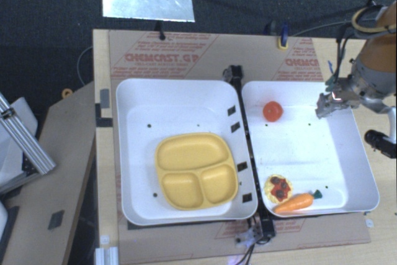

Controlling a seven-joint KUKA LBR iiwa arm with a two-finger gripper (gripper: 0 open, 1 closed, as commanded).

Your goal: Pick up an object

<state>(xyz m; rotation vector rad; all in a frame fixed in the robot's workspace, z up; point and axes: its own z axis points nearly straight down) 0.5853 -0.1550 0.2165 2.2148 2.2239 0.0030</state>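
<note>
Two white bins sit side by side on the bench. The left bin (133, 102) holds a yellow tray (195, 169) with three compartments, one long section across the far side and two smaller ones nearer the camera; the tray lies flat, slightly rotated, in the near half of the bin.

The right bin (353, 152) holds three items. A tomato (272, 111) rests near the far-left part of the floor, round, with no long axis to report. A carrot (294, 202) lies along the near wall, its long axis running roughly left to right with a slight rise toward the right; the green stem end points right, the tapered orange tip points left. A small pizza slice (278, 187), pale with red and dark topping, sits just beside the carrot on its far side, touching or nearly touching it.

The gripper (327, 105) is above the far-right part of the right bin, near the far wall, well apart from the carrot and some way right of the tomato. Nothing is visible between its fingers. Whether the fingers are spread or closed cannot be told at this resolution.
</note>
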